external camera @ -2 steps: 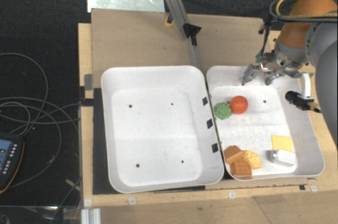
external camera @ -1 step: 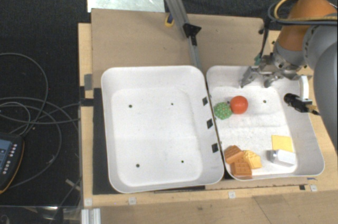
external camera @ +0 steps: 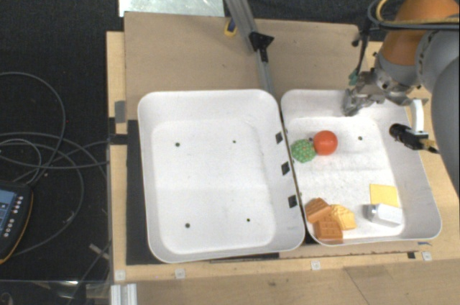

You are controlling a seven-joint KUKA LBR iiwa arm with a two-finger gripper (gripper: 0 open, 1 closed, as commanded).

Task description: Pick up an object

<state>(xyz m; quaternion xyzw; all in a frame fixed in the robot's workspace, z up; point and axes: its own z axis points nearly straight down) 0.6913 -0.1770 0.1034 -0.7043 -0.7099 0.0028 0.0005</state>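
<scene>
1. Arm (external camera: 431, 55) is showing grey casing with a rounded orange band (external camera: 424, 16).
2. Yellow-and-black cable (external camera: 384, 5) is looping beside the band.
3. Gripper (external camera: 352, 103) is looking metallic grey.

White bins (external camera: 208, 106); red ball (external camera: 325, 142); green knobbly ball (external camera: 303, 151); orange waffle pieces (external camera: 327, 219); yellow block (external camera: 384, 194).

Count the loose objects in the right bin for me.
5: green ball and red ball touching mid-bin, orange waffle-like block at the near edge, yellow block and silver piece near right.
</scene>
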